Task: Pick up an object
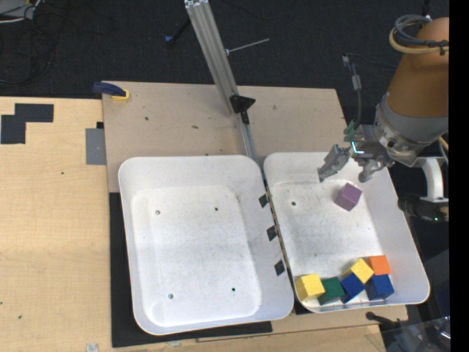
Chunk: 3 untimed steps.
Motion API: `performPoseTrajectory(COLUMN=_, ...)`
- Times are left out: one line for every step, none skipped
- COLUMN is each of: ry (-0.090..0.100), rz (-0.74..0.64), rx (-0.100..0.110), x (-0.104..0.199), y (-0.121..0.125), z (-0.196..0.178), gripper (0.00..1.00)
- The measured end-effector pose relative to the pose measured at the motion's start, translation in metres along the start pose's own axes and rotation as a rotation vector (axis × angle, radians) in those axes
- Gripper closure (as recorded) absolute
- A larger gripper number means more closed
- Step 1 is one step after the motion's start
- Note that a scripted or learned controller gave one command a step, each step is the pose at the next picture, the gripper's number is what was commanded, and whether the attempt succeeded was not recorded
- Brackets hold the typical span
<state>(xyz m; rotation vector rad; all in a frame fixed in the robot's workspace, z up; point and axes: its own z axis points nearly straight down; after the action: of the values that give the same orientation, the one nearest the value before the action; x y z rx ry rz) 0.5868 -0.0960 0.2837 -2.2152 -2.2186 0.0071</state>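
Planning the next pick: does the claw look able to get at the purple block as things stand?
Probably yes. The claw hangs open just above the purple block, which lies alone in the right bin, apart from the cluster of blocks at the near edge.

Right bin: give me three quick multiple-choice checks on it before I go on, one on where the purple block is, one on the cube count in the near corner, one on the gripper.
1. Where is the purple block?
A. In the right bin, just below the gripper
B. In the left bin
C. On the bare bench

2. How many yellow cubes are in the cluster at the right bin's near corner?
A. None
B. Two
C. Five

3. What is the state of the gripper?
A. Shut on the purple block
B. Shut on a yellow cube
C. Open, holding nothing

Answers:
1 A, the block lies on the right bin's floor by the fingers.
2 B, one yellow cube and another show.
3 C, the fingers are spread apart above the block.
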Motion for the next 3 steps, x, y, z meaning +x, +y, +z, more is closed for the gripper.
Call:
performPoseTrajectory(ry=-0.001, rz=0.003, rx=-0.005, x=-0.001, y=0.000, z=-0.002, gripper=0.00)
performPoseTrajectory(ry=0.000, rz=0.004, rx=0.000, x=0.004, y=0.007, z=0.047, gripper=0.00)
performPoseTrajectory(ry=0.000, rz=0.003, rx=0.001, x=0.004, y=0.008, z=0.091, gripper=0.00)
